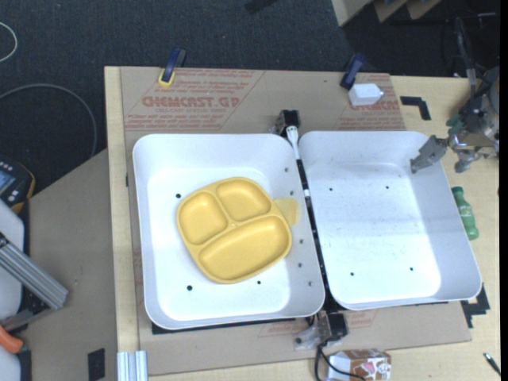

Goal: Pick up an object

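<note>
A yellow divided plate (232,228) with three compartments lies flat in the left bin (159,292). A pale yellow bit (287,209) sticks out from under the plate's right edge. My gripper (444,157) hangs over the far right rim of the right bin (381,292), well away from the plate. Its fingers are spread open, with one grey finger (425,155) reaching over the bin's floor, and nothing sits between them.
A green bottle-like object (466,211) lies on the bench just outside the right bin's right rim, below the gripper. A white block (365,94) and blue clamps (170,67) sit along the back of the cardboard bench. A black divider (305,205) runs between the bins.
</note>
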`<action>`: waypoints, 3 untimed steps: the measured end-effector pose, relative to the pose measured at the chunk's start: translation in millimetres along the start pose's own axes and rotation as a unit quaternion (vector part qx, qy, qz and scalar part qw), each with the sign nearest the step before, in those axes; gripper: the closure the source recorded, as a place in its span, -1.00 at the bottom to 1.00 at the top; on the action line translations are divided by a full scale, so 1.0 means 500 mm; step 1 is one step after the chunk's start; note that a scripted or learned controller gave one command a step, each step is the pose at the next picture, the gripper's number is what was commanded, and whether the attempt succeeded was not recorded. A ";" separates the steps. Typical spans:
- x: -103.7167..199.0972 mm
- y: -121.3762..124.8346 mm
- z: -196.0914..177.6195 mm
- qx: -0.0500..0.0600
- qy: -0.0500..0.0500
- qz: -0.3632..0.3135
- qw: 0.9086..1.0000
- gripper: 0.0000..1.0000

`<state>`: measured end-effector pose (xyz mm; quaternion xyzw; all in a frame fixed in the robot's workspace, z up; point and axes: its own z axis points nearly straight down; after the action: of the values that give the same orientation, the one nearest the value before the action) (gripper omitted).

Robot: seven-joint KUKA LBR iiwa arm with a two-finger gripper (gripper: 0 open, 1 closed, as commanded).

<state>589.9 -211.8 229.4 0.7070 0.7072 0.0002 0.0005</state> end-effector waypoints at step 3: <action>0.239 -0.218 -0.601 -0.003 -0.001 -0.001 1.000 1.00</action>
<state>480.4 -92.3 529.7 0.7066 0.7076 0.0015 0.0035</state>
